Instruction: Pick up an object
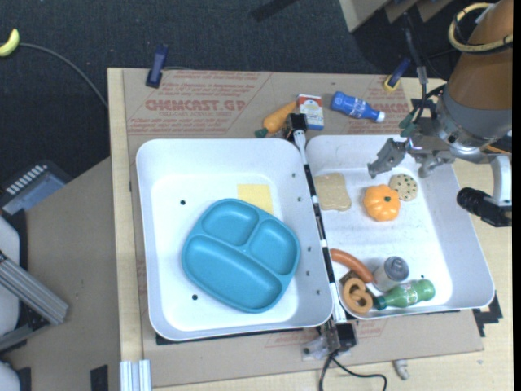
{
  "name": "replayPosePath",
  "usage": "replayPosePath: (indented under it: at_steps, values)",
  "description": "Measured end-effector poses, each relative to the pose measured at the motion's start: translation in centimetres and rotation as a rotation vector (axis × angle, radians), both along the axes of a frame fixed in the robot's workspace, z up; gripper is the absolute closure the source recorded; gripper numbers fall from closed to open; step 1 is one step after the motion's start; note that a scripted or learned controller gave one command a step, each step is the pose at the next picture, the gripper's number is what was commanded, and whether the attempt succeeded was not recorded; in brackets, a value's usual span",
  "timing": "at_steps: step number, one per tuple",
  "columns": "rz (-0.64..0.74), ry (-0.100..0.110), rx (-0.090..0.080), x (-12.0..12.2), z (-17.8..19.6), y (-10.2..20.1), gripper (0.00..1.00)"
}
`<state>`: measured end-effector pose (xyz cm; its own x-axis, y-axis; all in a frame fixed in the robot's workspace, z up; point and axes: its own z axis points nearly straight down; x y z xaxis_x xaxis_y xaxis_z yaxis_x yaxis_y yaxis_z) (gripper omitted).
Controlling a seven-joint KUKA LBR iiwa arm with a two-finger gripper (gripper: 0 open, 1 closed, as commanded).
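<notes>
My gripper (404,163) hangs over the back of the right bin (464,251), its fingers spread open with nothing between them. Just in front of it lie a round speckled cookie (403,187) and a small orange pumpkin (382,204). To their left a slice of toast (332,192) rests against the bin's wall. Near the front of the same bin lie a sausage (352,261), a pretzel (356,293), a green bottle (404,293) and a small grey-capped item (395,269).
The left bin (155,218) holds a blue divided plate (240,253) and a yellow cheese slice (256,195). Behind the bins on the board lie a blue bottle (356,106), a carrot (278,118), a small carton (310,111) and a blue clip (155,68).
</notes>
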<state>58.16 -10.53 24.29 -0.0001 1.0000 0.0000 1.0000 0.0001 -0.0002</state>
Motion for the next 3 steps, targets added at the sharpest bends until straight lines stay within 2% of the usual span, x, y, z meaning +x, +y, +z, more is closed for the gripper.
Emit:
replayPosePath:
  at_steps: [1,2,3]
  values:
    - [-0.001,0.004,0.001,-0.3,-13.4,-2.8,0.00]
    - [-0.001,-0.002,-0.001,-0.2,-12.2,-2.8,1.00]
    - [-0.001,-0.002,0.000,-0.2,-12.3,-2.8,0.00]
